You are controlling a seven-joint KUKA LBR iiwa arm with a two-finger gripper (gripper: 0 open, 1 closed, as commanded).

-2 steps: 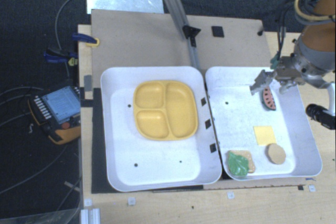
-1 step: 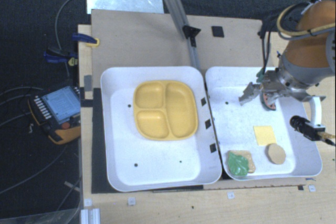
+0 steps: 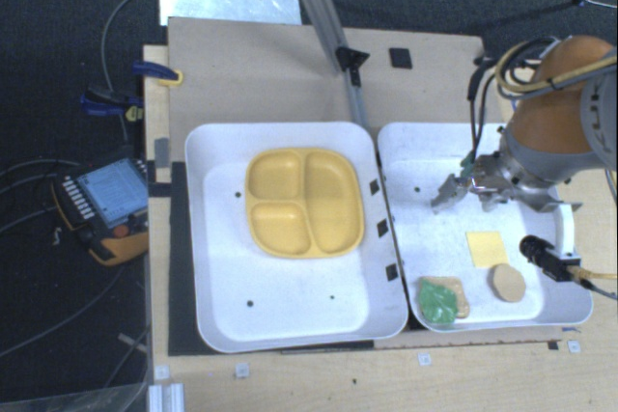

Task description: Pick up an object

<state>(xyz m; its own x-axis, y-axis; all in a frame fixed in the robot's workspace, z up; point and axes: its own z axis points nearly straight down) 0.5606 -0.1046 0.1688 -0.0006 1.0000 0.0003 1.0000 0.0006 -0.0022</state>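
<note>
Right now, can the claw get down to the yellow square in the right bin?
Probably yes. The yellow square lies flat on bare bin floor, apart from the round tan piece and the green item. The claw hovers just up-left of it, with nothing between them.

A robotics lab: taped cardboard bench [image 3: 290, 63], loose cables [image 3: 126, 5], a handheld control pendant [image 3: 104, 198].

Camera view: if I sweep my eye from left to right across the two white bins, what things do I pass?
Yellow divided plate in the left bin → green-topped piece → claw → yellow square → round tan piece, all in the right bin.
</note>
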